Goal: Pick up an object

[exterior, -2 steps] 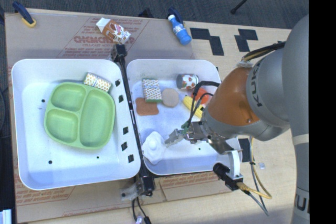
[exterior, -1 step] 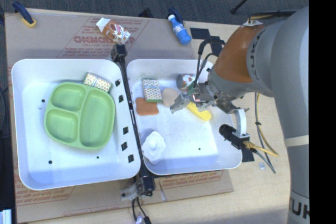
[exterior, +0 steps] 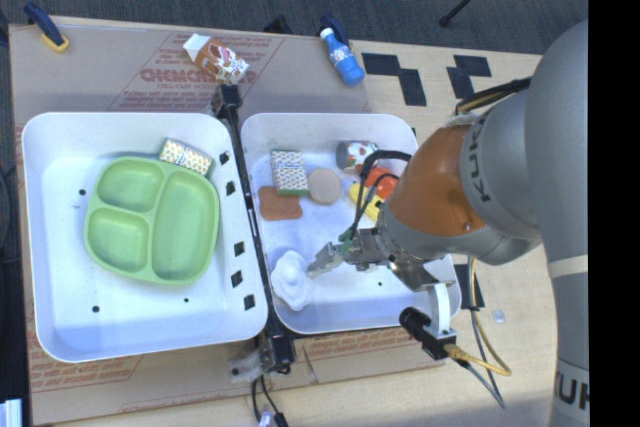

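Arm reaching over the right bin, gripper low near its centre.

The gripper (exterior: 325, 260) hovers over the floor of the right bin (exterior: 400, 127), just right of a crumpled white object (exterior: 289, 279) at the bin's lower left; nothing is visibly between its fingers (whether they are parted or closed cannot be told). Above it lie a brown flat piece (exterior: 280, 204), a green patterned box (exterior: 289, 170) and a tan round disc (exterior: 323, 186). In the left bin (exterior: 40, 245) sits a green divided plate (exterior: 153, 219).

Grey arm (exterior: 545, 165), orange band, black cables
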Robot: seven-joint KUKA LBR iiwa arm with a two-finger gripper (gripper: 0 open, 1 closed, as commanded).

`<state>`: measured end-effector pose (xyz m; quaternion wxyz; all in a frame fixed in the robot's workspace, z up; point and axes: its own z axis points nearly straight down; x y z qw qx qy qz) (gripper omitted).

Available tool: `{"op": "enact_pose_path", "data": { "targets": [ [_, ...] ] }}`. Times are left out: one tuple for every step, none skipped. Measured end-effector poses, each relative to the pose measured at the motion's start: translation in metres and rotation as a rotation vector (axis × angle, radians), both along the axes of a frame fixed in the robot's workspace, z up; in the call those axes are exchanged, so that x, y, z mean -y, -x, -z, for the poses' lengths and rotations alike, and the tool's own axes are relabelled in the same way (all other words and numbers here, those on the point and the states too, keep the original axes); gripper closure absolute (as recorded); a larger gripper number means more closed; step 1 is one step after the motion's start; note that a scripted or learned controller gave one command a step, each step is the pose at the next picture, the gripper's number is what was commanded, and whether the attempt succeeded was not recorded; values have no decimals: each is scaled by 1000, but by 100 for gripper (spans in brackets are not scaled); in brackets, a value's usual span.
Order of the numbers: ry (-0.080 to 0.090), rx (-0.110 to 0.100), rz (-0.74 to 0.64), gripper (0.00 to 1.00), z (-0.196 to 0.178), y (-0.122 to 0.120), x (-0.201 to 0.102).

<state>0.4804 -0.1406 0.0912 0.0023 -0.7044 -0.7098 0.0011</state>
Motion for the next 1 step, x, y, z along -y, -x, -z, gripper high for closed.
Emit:
{"op": "enact_pose_path", "data": {
  "targets": [
    [0,4,2,0,-1,-104,-36]
  ]
}}
